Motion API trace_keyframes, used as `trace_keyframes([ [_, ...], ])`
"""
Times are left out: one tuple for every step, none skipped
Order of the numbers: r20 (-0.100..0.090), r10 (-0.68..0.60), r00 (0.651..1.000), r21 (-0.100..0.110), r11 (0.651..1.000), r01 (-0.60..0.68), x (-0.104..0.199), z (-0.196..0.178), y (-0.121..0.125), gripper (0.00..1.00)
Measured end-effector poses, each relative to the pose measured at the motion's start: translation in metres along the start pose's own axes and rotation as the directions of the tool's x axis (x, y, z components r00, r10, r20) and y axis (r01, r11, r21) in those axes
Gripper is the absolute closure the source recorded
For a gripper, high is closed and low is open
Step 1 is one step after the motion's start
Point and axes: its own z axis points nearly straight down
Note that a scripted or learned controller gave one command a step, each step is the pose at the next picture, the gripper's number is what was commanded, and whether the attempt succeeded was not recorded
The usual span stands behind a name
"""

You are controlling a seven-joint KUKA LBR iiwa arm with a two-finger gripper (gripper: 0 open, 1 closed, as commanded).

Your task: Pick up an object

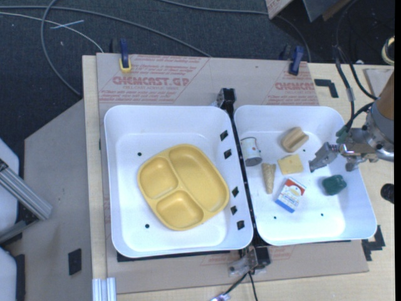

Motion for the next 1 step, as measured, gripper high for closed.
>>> trace_keyframes([
  [0.003, -0.004, 1.0, -0.013, 1.0, 0.004, 0.0004, -0.0061, 0.0024, 0.0],
])
